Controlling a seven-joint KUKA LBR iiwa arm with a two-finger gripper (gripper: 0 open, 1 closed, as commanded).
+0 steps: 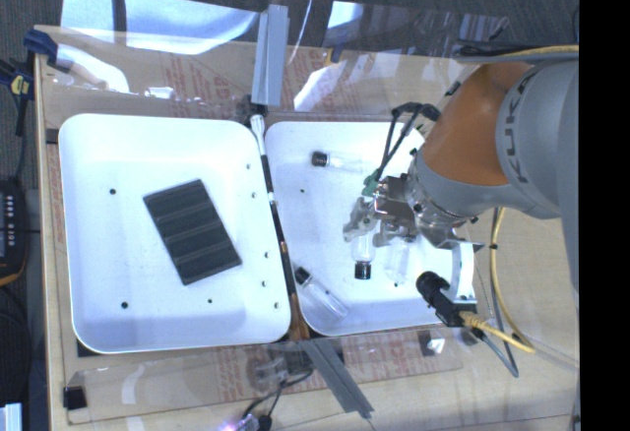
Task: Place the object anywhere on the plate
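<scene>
A dark ribbed rectangular plate lies at a slant in the middle of the left bin. My gripper is over the middle of the right bin, far from the plate. A small clear vial with a black cap sits right at the gripper's lower edge, cap pointing to the front. Whether it is held or just lies beneath the gripper is not visible.
A second clear vial with a black cap lies near the right bin's back wall. A third lies at its front left corner. The ridge between the two bins separates the gripper from the plate.
</scene>
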